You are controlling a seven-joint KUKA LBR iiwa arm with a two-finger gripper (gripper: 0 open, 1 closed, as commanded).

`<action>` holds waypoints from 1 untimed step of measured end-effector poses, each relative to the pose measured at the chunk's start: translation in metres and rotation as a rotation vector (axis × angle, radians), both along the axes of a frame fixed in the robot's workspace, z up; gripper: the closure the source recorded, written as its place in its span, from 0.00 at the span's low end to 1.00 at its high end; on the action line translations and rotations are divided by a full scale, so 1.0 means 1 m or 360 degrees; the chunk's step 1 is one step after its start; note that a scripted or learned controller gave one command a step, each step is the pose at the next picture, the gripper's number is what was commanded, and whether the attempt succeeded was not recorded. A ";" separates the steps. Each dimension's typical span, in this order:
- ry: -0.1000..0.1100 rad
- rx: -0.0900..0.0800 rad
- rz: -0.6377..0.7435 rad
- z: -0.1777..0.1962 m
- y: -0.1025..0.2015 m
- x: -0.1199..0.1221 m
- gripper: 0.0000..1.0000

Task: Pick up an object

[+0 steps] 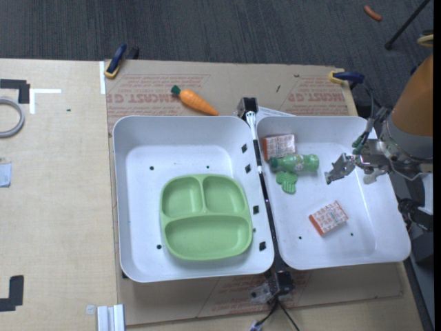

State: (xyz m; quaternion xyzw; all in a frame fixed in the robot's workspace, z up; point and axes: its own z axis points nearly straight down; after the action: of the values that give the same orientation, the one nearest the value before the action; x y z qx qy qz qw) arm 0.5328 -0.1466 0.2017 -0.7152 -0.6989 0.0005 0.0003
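Note:
My gripper hangs over the right bin, near its right side, and nothing shows between its fingers. To its left in that bin lie a green bottle, a small green toy just below it, and a red-and-white packet above it. A second red-and-white packet lies lower in the bin, below and slightly left of the gripper. The arm's grey wrist with its orange band comes in from the right edge.
The left bin holds a green divided plate. A toy carrot lies on the cardboard behind the bins. Blue clamps sit at the cardboard's far corners. A black clip joins the bins at the back.

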 end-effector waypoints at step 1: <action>-0.0002 0.0001 0.0367 -0.093 0.013 -0.055 0.00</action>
State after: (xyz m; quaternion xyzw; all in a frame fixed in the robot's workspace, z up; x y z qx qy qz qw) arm 0.4778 -0.1337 0.1085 -0.6300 -0.7766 -0.0002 0.0000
